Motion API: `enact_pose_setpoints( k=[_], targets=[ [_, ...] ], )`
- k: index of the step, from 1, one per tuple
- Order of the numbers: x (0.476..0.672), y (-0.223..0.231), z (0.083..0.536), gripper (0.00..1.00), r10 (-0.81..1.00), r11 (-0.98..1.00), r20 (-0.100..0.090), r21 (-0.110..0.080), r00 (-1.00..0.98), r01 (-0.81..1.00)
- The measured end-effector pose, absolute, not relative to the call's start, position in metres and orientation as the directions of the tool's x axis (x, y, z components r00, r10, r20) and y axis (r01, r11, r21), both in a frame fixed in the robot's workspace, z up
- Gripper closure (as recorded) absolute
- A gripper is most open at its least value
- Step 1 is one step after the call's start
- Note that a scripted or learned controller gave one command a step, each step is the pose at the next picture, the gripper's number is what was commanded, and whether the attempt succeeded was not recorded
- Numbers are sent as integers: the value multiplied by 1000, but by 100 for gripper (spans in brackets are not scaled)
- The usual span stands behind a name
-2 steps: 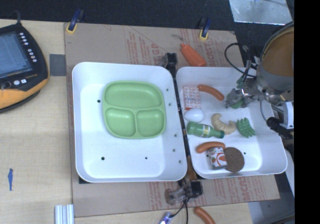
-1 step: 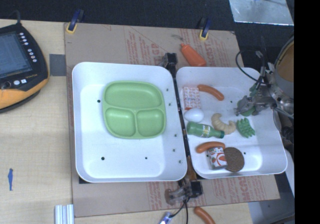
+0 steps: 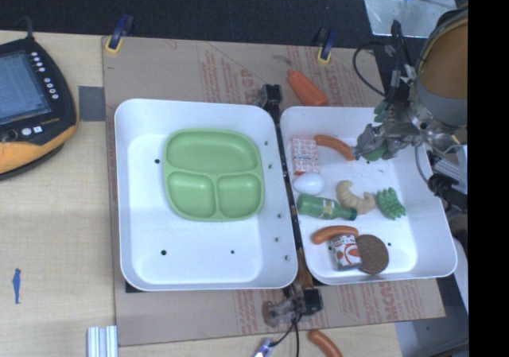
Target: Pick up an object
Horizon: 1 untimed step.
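The right bin [image 3: 429,228] holds several toy foods: a sausage [image 3: 334,145], a red-and-white packet [image 3: 304,155], a white egg [image 3: 308,184], a green bottle [image 3: 324,207], a beige curved piece [image 3: 355,196], a green leafy piece [image 3: 390,203], a second sausage [image 3: 332,233], a small red-and-white carton [image 3: 343,252] and a brown cookie [image 3: 371,253]. My gripper [image 3: 375,149] hangs over the bin's upper right part, just right of the upper sausage. Nothing shows between its fingers.
The left bin [image 3: 143,252] holds a green divided plate [image 3: 215,174]. An orange carrot-like piece [image 3: 306,88] lies on the cardboard behind the right bin, and another orange piece [image 3: 326,342] lies in front. A teach pendant [image 3: 28,105] rests at the far left.
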State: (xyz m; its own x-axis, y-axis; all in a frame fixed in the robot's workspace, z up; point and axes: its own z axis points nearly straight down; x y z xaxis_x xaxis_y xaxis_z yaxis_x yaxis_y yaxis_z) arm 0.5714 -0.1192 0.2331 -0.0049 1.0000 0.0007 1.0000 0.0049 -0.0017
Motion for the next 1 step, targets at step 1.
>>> enact_pose_setpoints(
  k=[1],
  targets=[
    [575, -43, 225, 100, 1000, 7, 0, -4, -7, 1000]
  ],
)
